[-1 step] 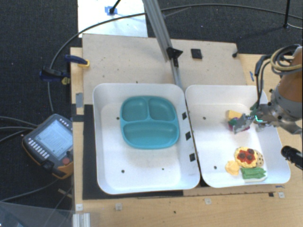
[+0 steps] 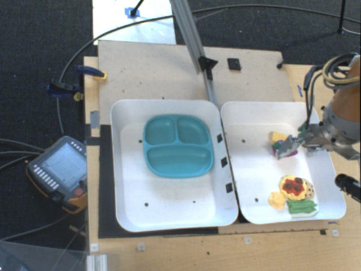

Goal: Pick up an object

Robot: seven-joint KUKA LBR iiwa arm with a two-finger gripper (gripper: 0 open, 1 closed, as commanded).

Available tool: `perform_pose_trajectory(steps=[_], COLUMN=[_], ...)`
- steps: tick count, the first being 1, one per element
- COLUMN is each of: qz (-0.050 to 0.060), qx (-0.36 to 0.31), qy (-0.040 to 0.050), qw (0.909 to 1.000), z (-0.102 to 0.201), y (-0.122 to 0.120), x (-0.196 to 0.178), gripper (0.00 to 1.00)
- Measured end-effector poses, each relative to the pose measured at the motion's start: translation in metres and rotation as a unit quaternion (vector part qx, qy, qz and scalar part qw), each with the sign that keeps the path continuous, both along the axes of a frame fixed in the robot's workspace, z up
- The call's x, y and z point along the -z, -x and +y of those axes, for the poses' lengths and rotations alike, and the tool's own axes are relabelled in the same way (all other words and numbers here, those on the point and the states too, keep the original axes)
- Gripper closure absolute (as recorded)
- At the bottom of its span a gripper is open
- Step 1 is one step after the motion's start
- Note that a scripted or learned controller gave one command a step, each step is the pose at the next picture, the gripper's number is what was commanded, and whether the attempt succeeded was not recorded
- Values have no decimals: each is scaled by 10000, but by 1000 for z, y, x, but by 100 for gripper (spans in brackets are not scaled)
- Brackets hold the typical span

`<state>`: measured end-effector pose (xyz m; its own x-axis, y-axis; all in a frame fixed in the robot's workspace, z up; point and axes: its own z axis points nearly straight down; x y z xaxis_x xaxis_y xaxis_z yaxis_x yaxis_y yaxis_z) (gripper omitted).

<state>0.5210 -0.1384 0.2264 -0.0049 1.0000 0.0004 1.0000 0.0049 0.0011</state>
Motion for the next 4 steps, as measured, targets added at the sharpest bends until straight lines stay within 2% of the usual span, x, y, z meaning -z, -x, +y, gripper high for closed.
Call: perform_pose_trajectory(steps=[2,3,4], qz=[7,-15,-53], qx=[18,21,13], qy=[0,2,-6], qw=[10000,10000,10000], z=[-2,-3,-1], y=[-3,-5,-8], x=[121,139,126], gripper=[0,0,100])
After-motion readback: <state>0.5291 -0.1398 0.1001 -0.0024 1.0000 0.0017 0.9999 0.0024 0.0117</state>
